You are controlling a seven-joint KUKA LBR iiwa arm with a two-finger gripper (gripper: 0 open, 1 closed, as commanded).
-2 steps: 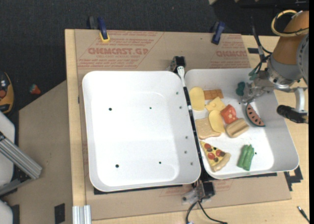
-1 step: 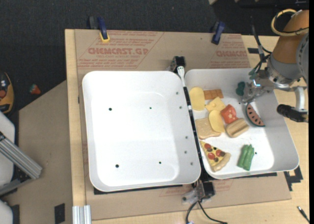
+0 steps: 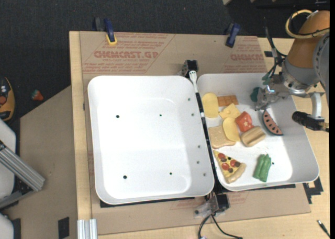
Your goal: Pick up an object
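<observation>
The right white bin (image 3: pixel 301 151) holds a pile of toy food. A watermelon slice (image 3: pixel 272 123) lies near its right side, just below my gripper (image 3: pixel 265 97). The gripper hangs low over the bin's back right part, on the grey arm with the orange band (image 3: pixel 306 36). A small teal object (image 3: pixel 254 94) sits right against the gripper's left side; whether it is held is unclear. Further left lie a red piece (image 3: pixel 244 122), a bun (image 3: pixel 253 137), yellow pieces (image 3: pixel 210 105), a cracker (image 3: pixel 227 100), a bread slice (image 3: pixel 220 137), a pizza slice (image 3: pixel 230 166) and a green vegetable (image 3: pixel 263 168).
The left white bin (image 3: pixel 146 138) stands beside the right one, their rims meeting at a black divider (image 3: pixel 201 123). Both rest on a cardboard sheet (image 3: pixel 131 49) held by blue clamps (image 3: pixel 110 30). A black part of the arm (image 3: pixel 309 120) juts over the right bin's edge.
</observation>
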